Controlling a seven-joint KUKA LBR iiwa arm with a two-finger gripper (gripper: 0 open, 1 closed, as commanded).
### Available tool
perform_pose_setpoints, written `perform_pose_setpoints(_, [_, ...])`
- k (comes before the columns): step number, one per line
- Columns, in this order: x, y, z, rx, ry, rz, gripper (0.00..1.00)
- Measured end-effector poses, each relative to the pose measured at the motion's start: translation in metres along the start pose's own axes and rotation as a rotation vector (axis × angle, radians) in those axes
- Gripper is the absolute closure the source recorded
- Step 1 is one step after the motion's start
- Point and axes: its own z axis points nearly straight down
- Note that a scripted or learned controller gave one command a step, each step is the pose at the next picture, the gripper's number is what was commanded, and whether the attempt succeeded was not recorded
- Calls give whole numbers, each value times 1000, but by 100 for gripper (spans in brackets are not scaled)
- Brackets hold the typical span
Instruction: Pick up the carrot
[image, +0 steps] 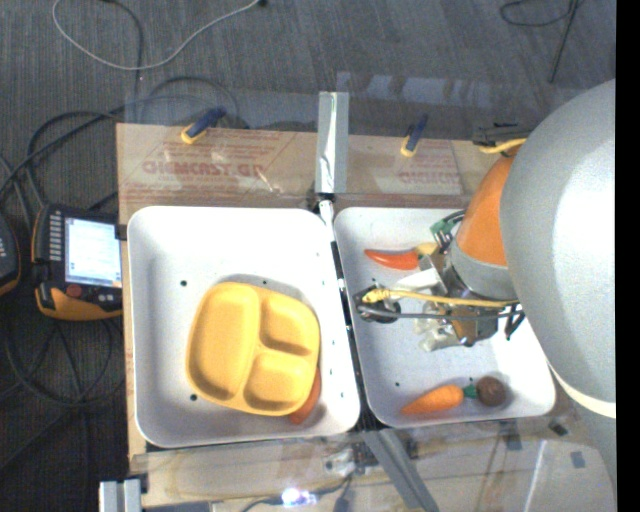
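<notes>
Nearest edge first: the carrot lies in the right bin, close along its near wall. Long axis runs approx. left-right across the view, slightly tilted, with the thin tip to the view's left and the thick end to the right. A brown round thing sits just beside that thick end, maybe touching; can't tell for sure.

One step farther in, my claw hangs over the middle of the same bin, w/ the orange band and grey arm bulking in from the view's right. Can't tell whether it's spread or pressed together, since the wrist hides that. I see nothing gripped in it.

So the relation that matters: the carrot is toward the near wall from my claw, almost straight that way and only a touch to the view's left. The two are near but apart. My guess is I need to shift toward that wall, close across the short axis and aim mid-body, away from the brown thing.

Beyond the claw, near the bin's far-left part, lies a red-orange pepper-like piece, well apart from the carrot.

Left bin: a yellow divided plate, something orange peeking from under its near-right edge. Not my target, I think.

Farthest: the brown board of the worktop.
</notes>
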Motion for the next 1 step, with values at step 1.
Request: perform_pose_setpoints(1, [-21,62,-47,-2,3,-63,100])
